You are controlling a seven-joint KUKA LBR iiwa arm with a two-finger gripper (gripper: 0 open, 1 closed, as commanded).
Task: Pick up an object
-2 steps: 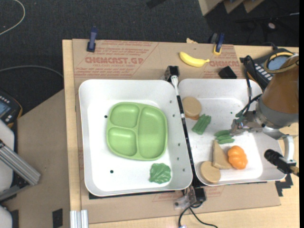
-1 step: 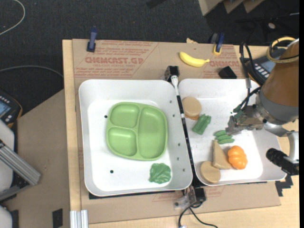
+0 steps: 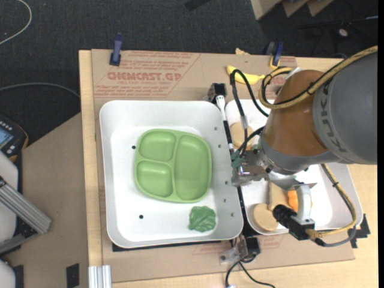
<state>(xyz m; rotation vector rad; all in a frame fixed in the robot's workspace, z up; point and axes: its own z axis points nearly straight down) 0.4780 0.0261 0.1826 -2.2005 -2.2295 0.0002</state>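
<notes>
A brown table (image 3: 150, 71) printed with red lettering stands on dark carpet and carries two white bins. The left bin (image 3: 114, 161) holds a pale green divided plate (image 3: 174, 164) and a crumpled dark green lump (image 3: 203, 218), perhaps cloth. The arm (image 3: 318, 119) covers the right bin (image 3: 345, 191), where a tan disc (image 3: 261, 217) and something orange (image 3: 292, 198) lie.

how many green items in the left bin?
2. A divided green plate lies in the middle of the left bin; a small crumpled green object sits near the bin's front right corner, apart from the plate.
</notes>
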